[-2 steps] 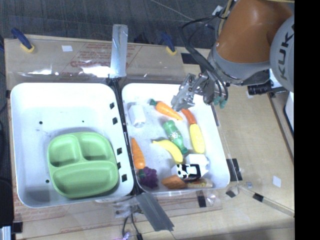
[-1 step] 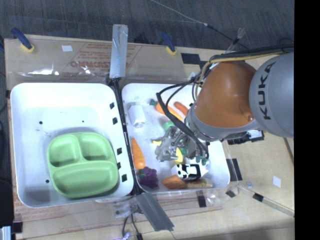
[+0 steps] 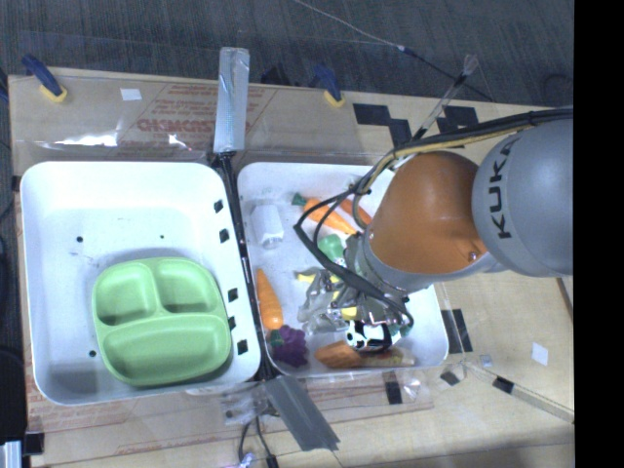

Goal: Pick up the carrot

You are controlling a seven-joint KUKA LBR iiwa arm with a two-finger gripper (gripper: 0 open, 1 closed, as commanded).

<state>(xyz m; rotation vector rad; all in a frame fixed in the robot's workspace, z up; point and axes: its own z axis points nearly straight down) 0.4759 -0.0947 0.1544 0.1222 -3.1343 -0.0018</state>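
Observation:
An orange carrot (image 3: 268, 301) lies lengthwise along the left wall of the right bin (image 3: 252, 188), its tip pointing to the far side. My gripper (image 3: 323, 303) hangs low in the middle of that bin, a little to the right of the carrot and apart from it. The orange wrist band and grey arm cover much of the bin's right half. A second orange piece with a green end (image 3: 327, 216) lies at the far side, partly under the arm.
Purple grapes (image 3: 288, 345) sit at the near left corner of the right bin, beside another orange item (image 3: 341, 356) along the near wall. A small white object (image 3: 268, 225) lies at the far left. The left bin (image 3: 58, 188) holds a green divided plate (image 3: 161, 320).

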